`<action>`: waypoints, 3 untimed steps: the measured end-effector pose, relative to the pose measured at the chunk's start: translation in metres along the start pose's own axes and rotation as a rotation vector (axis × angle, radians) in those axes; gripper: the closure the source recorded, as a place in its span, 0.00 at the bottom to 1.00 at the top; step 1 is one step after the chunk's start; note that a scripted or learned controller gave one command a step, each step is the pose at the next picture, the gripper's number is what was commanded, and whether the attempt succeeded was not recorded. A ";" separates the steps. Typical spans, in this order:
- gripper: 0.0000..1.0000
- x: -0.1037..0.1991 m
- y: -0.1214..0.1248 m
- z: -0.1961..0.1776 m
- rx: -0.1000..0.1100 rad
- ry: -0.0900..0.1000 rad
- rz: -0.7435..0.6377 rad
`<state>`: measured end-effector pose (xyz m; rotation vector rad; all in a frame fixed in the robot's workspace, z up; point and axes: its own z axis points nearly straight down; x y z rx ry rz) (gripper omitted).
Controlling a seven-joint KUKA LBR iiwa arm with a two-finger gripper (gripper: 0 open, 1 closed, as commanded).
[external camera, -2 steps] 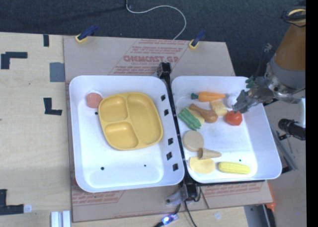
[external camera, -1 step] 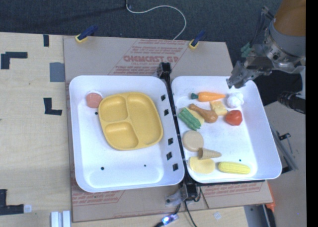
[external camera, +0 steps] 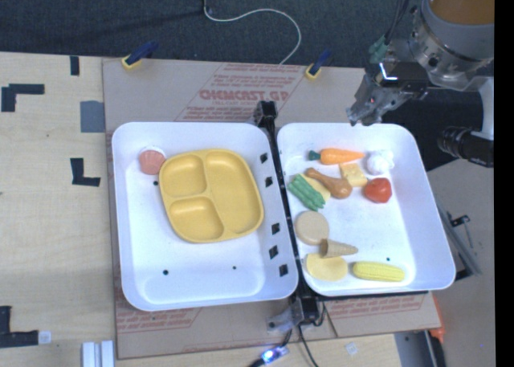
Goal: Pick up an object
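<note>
The right bin (external camera: 418, 221) holds toy food: a carrot (external camera: 340, 156), a drumstick (external camera: 328, 183), a green vegetable (external camera: 306, 190), a yellow cube (external camera: 353, 174), a white piece (external camera: 378, 162), a red tomato (external camera: 377, 189), a round biscuit (external camera: 311, 226), a cone (external camera: 338, 248), a yellow slice (external camera: 327, 267) and a corn cob (external camera: 378, 272). My gripper (external camera: 365, 112) hangs above the bin's far edge, just beyond the carrot, with nothing visible between its fingers.
The left bin (external camera: 136, 261) holds a yellow divided plate (external camera: 211, 195) and a pink round piece (external camera: 150, 161) at its far left corner. A black clip (external camera: 266, 111) sits where the bins meet. A white cable (external camera: 249, 12) loops behind the bench.
</note>
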<state>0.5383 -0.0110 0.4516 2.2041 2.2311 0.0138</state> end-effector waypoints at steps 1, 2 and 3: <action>1.00 0.025 -0.056 -0.043 0.005 -0.001 0.007; 1.00 0.108 -0.053 -0.063 0.008 -0.001 0.001; 1.00 0.081 -0.053 -0.024 0.015 -0.004 0.013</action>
